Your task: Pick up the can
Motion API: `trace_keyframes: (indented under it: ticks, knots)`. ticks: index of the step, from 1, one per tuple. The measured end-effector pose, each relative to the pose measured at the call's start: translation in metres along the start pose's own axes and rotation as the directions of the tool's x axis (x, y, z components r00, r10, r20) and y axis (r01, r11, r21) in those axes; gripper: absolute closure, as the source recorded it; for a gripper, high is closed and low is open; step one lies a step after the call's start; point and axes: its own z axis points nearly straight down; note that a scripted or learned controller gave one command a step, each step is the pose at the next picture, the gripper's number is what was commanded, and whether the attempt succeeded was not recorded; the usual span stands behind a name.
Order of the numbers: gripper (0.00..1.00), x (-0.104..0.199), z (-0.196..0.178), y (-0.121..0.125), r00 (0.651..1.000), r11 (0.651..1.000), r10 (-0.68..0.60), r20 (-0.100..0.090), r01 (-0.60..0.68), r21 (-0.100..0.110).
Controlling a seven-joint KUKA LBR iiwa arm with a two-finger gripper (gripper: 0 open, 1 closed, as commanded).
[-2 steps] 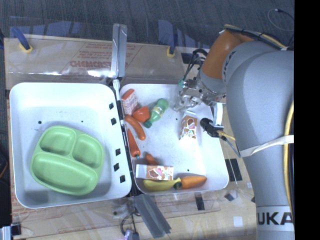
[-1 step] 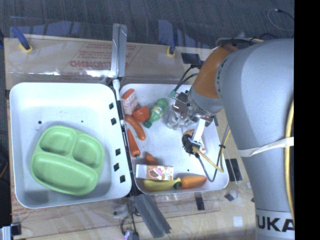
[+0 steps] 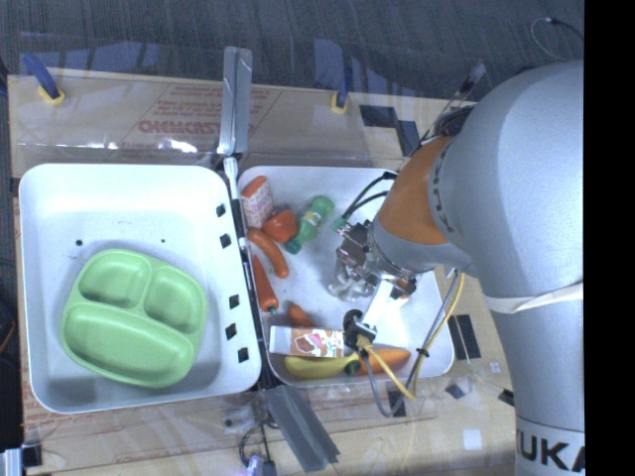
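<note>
While low in the right bin (image 3: pixel 298 178), metal gripper (image 3: pixel 347 278), striped cylindrical can (image 3: pixel 257 203) apart.

A dark grey carpeted floor (image 3: pixel 298 8) is seen beyond the bench (image 3: pixel 119 117), whose pale wooden top is covered by clear plastic sheeting printed with red lettering (image 3: pixel 179 125) and fastened with blue tape (image 3: pixel 40 72).

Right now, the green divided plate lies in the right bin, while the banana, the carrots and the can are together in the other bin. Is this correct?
Not quite. The camera view shows the green divided plate in the left bin, not the right one. The rest holds: the banana, the carrots and the can are together in the other bin, the right bin.
</note>
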Motion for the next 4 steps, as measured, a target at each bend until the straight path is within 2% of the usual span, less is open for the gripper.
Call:
trace_keyframes:
  ticks: [1,2,3,4]
  knots:
    - [0.00,0.048,-0.001,0.042,0.999,0.999,-0.040,-0.001,0.040,-0.003]
    - [0.00,0.031,0.000,0.037,0.966,0.966,0.259,0.000,-0.259,0.002]
    - [0.00,0.009,-0.002,0.084,0.944,0.944,0.331,-0.006,-0.331,0.002]
    - [0.00,0.011,-0.002,0.083,0.770,0.770,0.638,-0.004,-0.638,0.000]
